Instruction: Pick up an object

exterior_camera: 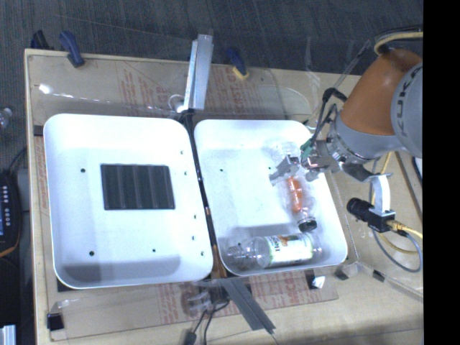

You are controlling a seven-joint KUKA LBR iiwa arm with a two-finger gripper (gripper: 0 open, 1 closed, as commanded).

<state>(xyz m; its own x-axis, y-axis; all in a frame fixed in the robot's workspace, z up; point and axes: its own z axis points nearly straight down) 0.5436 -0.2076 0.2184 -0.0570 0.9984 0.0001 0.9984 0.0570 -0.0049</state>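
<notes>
A small clear bottle w/ orange contents (296,195) lies in the right bin (237,192), near the bin's right wall, long axis running roughly top-to-bottom, dark cap at its lower end. Just above its upper end sits the hand (291,165), low over the bin's upper-right area; whether it's released or clenched can't be told from this angle, and nothing is seen between its tips. A crumpled bit of clear plastic (282,149) lies just beside the hand, toward the bin's back. Along the right bin's front wall lies a larger clear bottle (273,251) on its side, w/ a white and green label, neck pointing left, apart from the orange one. The arm (381,103), grey w/ an orange band, comes in from the right over the bin's upper-right corner, cables trailing by it. The left bin (72,192) touches the right bin along the middle seam and carries a dark ribbed rectangular pad (137,187) near its centre. Both bins rest on the worktop (108,77), a pale board w/ blue clamps (72,49) at its back edge and a grey upright post (199,70) behind the seam.
</notes>
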